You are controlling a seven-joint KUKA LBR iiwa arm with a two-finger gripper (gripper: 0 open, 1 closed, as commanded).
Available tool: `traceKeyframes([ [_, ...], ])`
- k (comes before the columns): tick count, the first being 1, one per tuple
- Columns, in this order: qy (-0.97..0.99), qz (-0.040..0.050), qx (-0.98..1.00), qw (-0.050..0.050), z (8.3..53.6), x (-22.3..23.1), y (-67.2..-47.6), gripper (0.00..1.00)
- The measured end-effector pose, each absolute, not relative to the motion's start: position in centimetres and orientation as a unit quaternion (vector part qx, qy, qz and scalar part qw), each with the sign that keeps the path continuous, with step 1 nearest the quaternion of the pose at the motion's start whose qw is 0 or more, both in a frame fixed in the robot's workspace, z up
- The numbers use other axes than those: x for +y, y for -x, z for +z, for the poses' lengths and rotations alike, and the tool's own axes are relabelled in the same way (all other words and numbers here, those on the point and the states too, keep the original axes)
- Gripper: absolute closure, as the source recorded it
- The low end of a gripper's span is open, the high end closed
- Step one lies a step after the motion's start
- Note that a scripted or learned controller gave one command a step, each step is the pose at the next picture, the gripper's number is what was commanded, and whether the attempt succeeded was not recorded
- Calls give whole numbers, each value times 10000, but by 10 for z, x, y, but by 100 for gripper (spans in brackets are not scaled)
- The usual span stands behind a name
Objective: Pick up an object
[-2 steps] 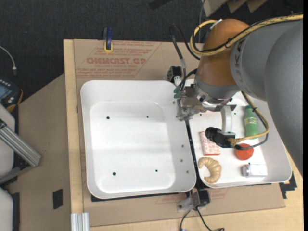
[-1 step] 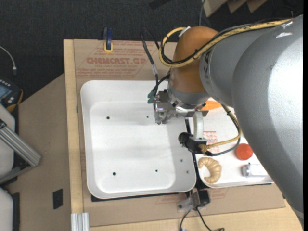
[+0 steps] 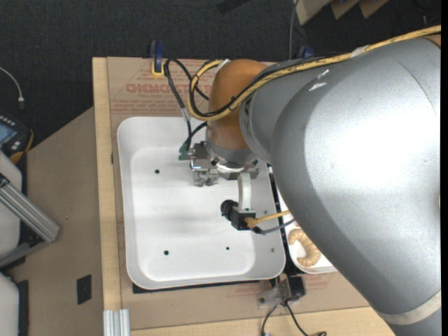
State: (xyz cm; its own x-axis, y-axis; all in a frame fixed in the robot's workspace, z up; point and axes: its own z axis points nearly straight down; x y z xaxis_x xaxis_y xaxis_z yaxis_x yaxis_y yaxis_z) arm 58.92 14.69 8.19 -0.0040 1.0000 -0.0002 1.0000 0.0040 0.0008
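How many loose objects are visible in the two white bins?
1: a pale tan object in the right bin. The arm covers most of that bin, so others may be hidden.

Claw [image 3: 204, 178] low over left bin [image 3: 154, 219], tan object [image 3: 306, 248] in right bin [image 3: 299, 264]

Red "CHEMC…" lettering [image 3: 143, 87] on cardboard [image 3: 106, 187]

Bright even light casts a faint shadow on the white bin [image 3: 154, 187] and sheen on the arm [image 3: 350, 159].
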Motion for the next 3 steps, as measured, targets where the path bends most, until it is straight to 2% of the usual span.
traceKeyframes([
  [1, -7042, 17, 7100, -11, 85, 231, -569, 100],
  [2, -7068, 32, 7074, 27, 91, 224, -652, 100],
  [3, -7061, 13, 7081, 14, 101, 225, -648, 100],
])
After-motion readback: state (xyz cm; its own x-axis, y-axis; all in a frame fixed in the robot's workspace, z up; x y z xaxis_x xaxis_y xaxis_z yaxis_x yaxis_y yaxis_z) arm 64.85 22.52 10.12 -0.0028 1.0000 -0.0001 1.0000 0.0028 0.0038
